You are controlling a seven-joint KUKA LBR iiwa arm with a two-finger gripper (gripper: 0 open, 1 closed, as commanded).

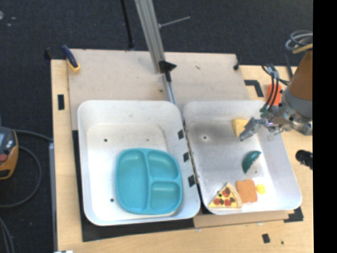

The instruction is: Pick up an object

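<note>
Closest to me, at the near edge of the right bin (pixel 274 194), lie three small toys in a row. One is a pizza slice (pixel 226 197) with red dots on it. Touching its right side is an orange block (pixel 246 191). Just past that block, at about 2 o'clock from it, is a tiny yellow piece (pixel 260 188).

Going up the bin, a dark green toy (pixel 250 159) sits alone near the middle. It is apart from the three toys below it.

Higher still is a yellow piece (pixel 240 125), like a bit of cheese. It lies near the far side of the right bin.

Now the claw (pixel 251 128). It comes in from the right, on the grey arm (pixel 298 96) with its orange band. One grey finger (pixel 247 131) points down and to the left. The yellow piece is at about 10 o'clock from that finger tip, just beside it, maybe touching. It is not between the fingers. The green toy is at about 6 o'clock from the claw, a little way off. The pizza slice and the orange block are farther, at about 6 o'clock too. I cannot tell if the claw is spread apart or closed, because its shape is blurry from up here. It grips nothing that I can see.

Over in the left bin (pixel 105 117) is a blue tray (pixel 149 181) with three parts. It lies flat near the front, well apart from the claw, at about 8 o'clock from it.
</note>
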